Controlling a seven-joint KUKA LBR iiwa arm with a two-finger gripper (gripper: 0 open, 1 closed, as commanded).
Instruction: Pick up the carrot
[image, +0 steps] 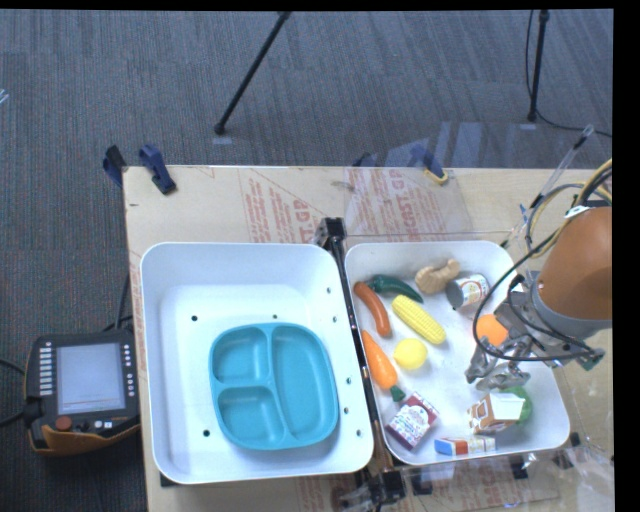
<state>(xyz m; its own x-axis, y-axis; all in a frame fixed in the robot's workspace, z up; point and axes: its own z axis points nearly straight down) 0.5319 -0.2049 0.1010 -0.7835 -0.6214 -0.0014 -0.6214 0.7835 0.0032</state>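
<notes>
The carrot (378, 360) is orange with a green stub and lies along the left wall of the right bin (455, 245), pointing toward the near edge. My gripper (496, 373) hangs over the right part of that bin, well to the right of the carrot and apart from it. Between the two lies a yellow lemon (410, 353). The arm's orange band sits above the gripper at the right edge.
The right bin also holds a red sausage (373, 308), corn cob (418, 319), green vegetable (396, 287), tan root (437, 275), can (465, 292), orange fruit (489, 327), red box (412, 422) and small carton (500, 410). A blue divided plate (272, 385) lies in the left bin (165, 300).
</notes>
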